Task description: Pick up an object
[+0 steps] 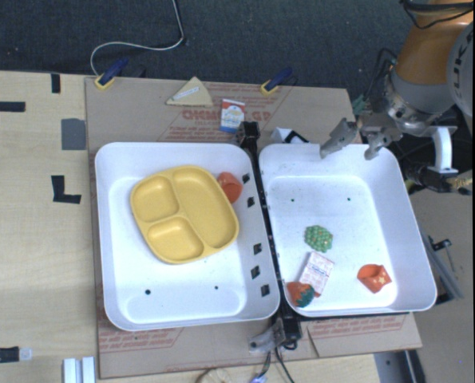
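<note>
Left bin (117, 294): I see a yellow divided plate (184, 213), an orange piece (231, 187) at its right edge. Right bin (345, 190): green ball (318, 236), white packet (317, 272), possibly a strawberry (301, 294), an orange-red object (374, 277) near the front right corner. Gripper (354, 140) over the back rim, fingers spread, nothing between them.
</note>
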You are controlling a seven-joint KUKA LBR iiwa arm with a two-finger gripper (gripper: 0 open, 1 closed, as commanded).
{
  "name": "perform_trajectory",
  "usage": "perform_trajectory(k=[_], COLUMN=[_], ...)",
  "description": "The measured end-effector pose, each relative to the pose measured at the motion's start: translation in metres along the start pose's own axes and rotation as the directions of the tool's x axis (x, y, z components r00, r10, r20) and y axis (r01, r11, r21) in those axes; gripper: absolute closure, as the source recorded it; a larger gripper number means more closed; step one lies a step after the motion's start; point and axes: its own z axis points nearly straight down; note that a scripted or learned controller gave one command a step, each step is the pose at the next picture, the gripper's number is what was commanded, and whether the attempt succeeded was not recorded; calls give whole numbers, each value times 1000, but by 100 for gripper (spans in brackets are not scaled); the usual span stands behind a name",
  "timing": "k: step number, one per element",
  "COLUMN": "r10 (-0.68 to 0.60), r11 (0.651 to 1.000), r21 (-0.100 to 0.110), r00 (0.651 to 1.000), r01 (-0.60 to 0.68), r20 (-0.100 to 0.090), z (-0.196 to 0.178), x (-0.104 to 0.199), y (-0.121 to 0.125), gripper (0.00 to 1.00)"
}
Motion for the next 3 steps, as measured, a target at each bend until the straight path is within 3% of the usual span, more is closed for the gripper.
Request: perform_trajectory(k=[1, 2, 3], r10=[0, 1, 1], r11=[1000, 1000, 1000], r21=[4, -2, -5], r00=[1000, 1000, 1000], r01=[0, -1, -1], r20=[-1, -1, 2], z=[108, 168, 158], x=[16, 24, 23], y=[-57, -98, -97], gripper=[0, 0, 100])
